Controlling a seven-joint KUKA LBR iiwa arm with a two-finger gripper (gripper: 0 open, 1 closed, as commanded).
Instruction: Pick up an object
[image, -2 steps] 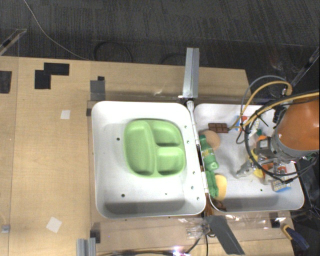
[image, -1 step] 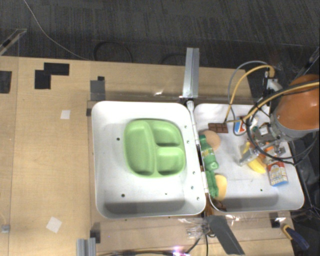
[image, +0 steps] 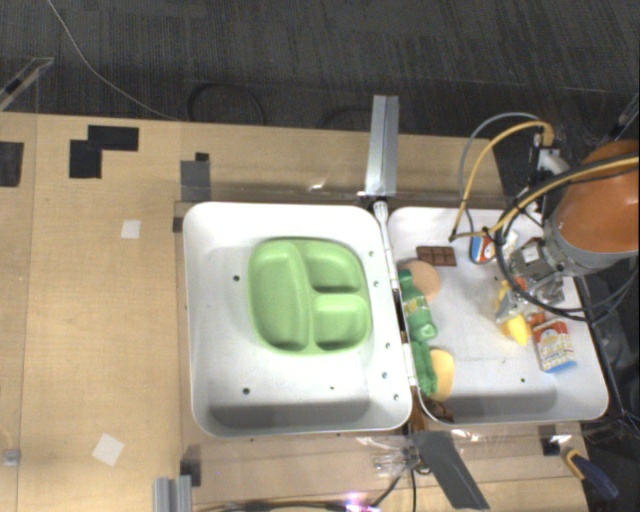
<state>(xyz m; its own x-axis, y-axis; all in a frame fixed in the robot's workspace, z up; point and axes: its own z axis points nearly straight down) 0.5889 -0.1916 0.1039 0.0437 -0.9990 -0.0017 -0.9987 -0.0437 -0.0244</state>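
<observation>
The pincer (image: 517, 305) hangs low over the right bin (image: 470, 400), its grip impossible to read. Going left to right: a green divided tray (image: 306, 294) fills the left bin (image: 215, 300); a green bottle (image: 418, 318), then a small yellow piece (image: 516, 329) just under the pincer.

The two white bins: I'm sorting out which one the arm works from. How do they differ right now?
The left bin holds one green divided tray; the right bin holds several small things, among them a green bottle and a brown bar. The arm's claw is over the right bin, not the left bin. Both are shallow, white and side by side.
</observation>
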